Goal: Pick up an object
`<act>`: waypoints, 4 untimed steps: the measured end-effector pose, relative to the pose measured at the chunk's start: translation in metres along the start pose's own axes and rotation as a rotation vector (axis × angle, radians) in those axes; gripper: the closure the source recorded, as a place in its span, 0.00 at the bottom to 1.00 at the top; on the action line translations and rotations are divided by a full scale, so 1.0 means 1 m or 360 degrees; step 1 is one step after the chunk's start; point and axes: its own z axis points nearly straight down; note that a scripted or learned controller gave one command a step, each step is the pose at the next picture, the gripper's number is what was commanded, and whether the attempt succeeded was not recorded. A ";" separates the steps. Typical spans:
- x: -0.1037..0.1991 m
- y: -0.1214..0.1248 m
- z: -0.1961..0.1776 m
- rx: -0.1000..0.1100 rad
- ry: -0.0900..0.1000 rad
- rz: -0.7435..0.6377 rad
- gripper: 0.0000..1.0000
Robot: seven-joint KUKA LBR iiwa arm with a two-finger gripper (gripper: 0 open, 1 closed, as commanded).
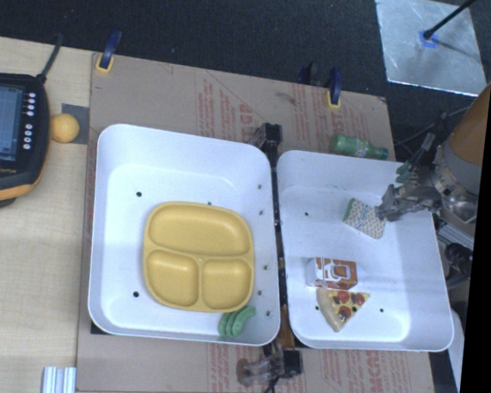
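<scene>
While my gripper [393, 201] hangs over the upper right part of the right bin [405, 335], the nearest candidate for the pick is the patterned card [365, 219], which lies flat on the bin floor just to the camera's left of my fingertips and slightly toward the near rim. Whether its upper right corner touches a fingertip or merely sits beside it cannot be resolved from this angle.

Finger state: cannot be determined. The finger assembly reads as one dark cluster with no visible gap, and I see no object between the fingers, so I treat the grip as unconfirmed.

Orientation: the card is a small quadrilateral turned at a slant to the bin walls. Its long axis appears to run from upper left to lower right, though the difference between its sides is slight.

Alternate targets: the boxed snack packet [335, 271] and the pizza slice [341, 307] lie further toward the near rim, well apart from my fingertips. The green item [237, 322] and the yellow divided plate [198, 255] are in the left bin [124, 148], farther still.

Judgement: the coming move requires a short shift toward the card, with the fingers set across its shorter dimension.
</scene>
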 end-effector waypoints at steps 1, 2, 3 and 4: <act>-0.001 -0.042 0.004 0.0005 -0.0001 -0.0002 1.00; -0.001 -0.042 0.004 0.0004 -0.0001 -0.0001 0.00; 0.018 0.002 0.101 0.0007 -0.0001 -0.0004 0.00; 0.007 0.047 0.065 0.0000 0.0000 0.0001 0.00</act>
